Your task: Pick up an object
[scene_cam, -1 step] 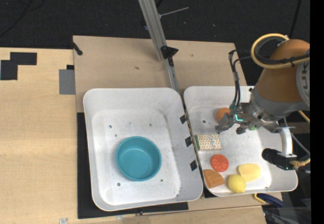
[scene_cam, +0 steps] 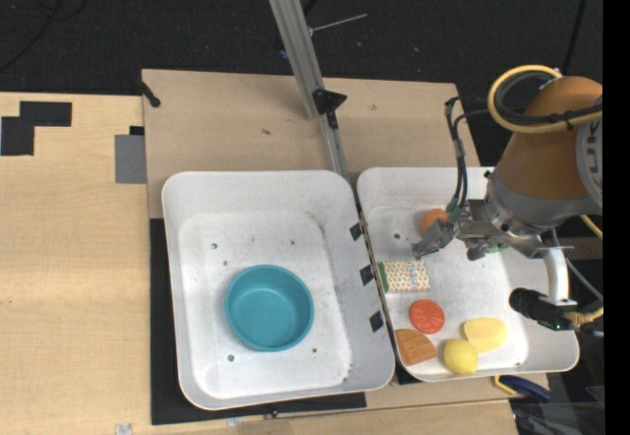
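Right bin (scene_cam: 394, 189), frame right: gripper (scene_cam: 441, 238) low over its upper part, just beside an orange item (scene_cam: 430, 219); finger state could not be told. Below lay patterned pad (scene_cam: 407, 276), red disc (scene_cam: 426, 315), waffle (scene_cam: 414, 346), two yellow pieces (scene_cam: 473, 343). Left bin (scene_cam: 197, 197): teal bowl (scene_cam: 270, 306). No legible writing.

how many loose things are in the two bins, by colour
teal: 1, bowl
orange: 2, small orange piece, orange-brown wedge
red: 1, red round piece
yellow: 2, pale yellow piece, yellow ball
patterned: 1, checked square
total: 7
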You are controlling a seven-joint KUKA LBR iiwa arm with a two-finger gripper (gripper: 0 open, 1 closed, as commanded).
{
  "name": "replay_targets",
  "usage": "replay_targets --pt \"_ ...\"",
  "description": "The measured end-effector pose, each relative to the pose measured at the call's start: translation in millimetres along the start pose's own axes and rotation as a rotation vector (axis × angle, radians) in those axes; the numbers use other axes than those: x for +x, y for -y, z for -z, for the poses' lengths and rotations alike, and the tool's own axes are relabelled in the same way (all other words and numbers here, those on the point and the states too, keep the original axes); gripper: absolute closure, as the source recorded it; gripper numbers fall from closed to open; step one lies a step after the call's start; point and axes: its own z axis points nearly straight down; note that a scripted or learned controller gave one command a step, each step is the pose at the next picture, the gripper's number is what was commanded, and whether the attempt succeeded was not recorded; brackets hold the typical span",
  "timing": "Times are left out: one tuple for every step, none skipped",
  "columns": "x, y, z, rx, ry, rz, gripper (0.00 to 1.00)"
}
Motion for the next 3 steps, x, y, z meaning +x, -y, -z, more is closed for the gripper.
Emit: replay_targets --pt "1 -1 -63 0.005 -0.001 0.0 0.0" --pt "2 -2 -98 -0.006 -0.001 0.001 0.0" --pt "-1 -3 -86 -0.008 0.003 -0.002 1.0"
